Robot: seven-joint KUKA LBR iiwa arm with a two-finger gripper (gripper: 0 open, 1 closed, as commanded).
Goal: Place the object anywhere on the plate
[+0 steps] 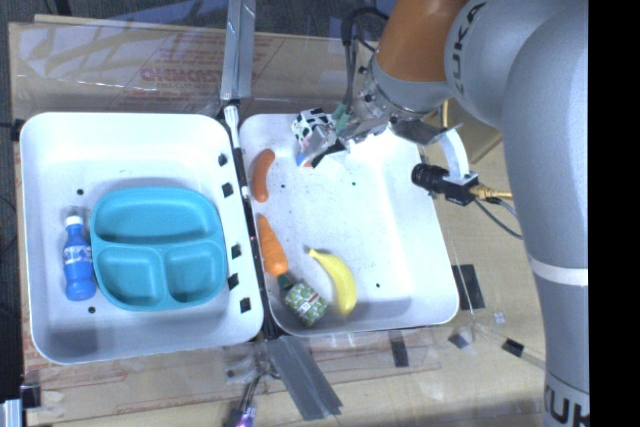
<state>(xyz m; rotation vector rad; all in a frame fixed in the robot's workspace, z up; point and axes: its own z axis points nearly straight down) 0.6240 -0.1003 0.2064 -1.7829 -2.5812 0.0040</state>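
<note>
Two white bins sit side by side on the tabletop (120,55). In the left bin (50,145) there's a blue divided plate (157,248) pretty much dead center, with one long section across the top and two smaller ones below. A small blue bottle (78,258) lies at the plate's 9 o'clock, just beside its edge, cap pointing up the frame.

The right bin (400,245) has the rest of the stuff. An orange sausage-looking thing (262,174) lies near the left wall at about 10 o'clock in the bin. A carrot (272,247) lies below it, along the same wall, around 8 o'clock. At 6 o'clock there's a banana (337,279), and just beside it, at its 8 o'clock, a small green packet-like item (304,303) that sits right at the carrot's lower end.

The arm (520,55) comes in from 3 o'clock, and the claw (322,145) is over the top edge of the right bin, roughly 12 o'clock. A small black-and-white patterned object (311,126) is right at its tip, and it looks pinched between the fingers, though it's small and a bit blurry, so I'm not fully sure. That object is well apart from the plate, over in the other bin.
</note>
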